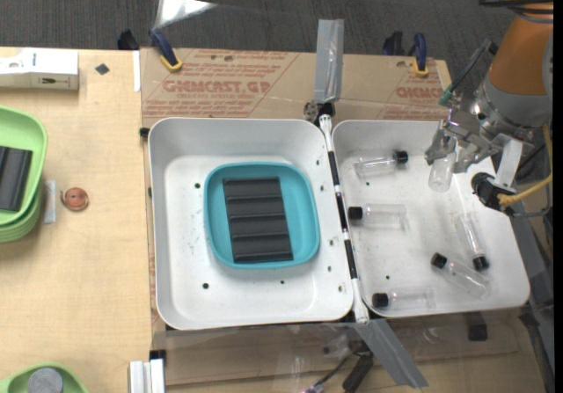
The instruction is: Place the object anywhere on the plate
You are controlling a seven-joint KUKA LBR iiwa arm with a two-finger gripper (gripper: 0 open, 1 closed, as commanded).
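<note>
End effector [442, 156] grips a clear tube [439, 173] above the right bin [519, 286]; tube's cap hidden.

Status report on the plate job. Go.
Gripper over right bin, a clear vial hanging at its tip; grasp unconfirmed. Teal plate in left bin carries a black rack. Other vials lie loose in right bin. Nothing blocking the path.

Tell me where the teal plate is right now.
The teal plate sits in the middle of the left bin, carrying a black ribbed insert. The right bin beside it holds the clear vials.
</note>
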